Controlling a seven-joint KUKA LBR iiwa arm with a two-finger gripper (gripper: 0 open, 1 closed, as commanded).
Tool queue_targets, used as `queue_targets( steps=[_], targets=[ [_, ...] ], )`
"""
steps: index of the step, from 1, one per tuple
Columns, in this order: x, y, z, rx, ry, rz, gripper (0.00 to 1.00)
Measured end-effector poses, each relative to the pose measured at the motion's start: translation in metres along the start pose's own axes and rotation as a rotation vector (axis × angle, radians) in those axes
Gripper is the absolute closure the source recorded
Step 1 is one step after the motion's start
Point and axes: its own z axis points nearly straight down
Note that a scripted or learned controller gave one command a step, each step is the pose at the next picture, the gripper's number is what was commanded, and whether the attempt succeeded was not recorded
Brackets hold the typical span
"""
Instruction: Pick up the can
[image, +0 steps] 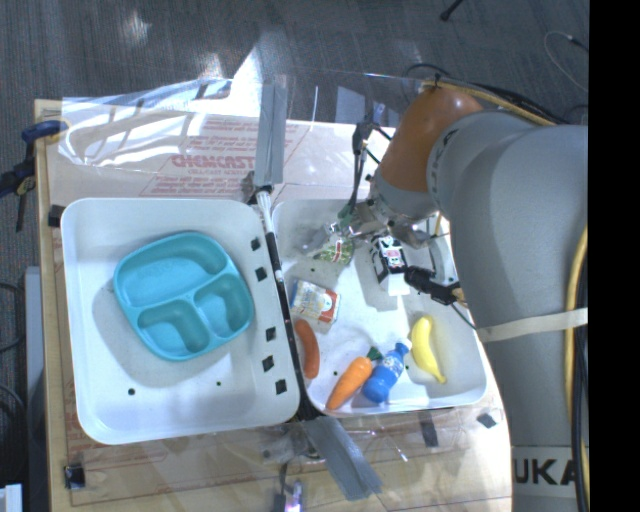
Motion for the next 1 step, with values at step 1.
queue_targets(
  steps=[1],
  targets=[
    [0.0018, 0.0017, -0.0112, 0.0, -0.001, -0.009, 1.0]
  ],
)
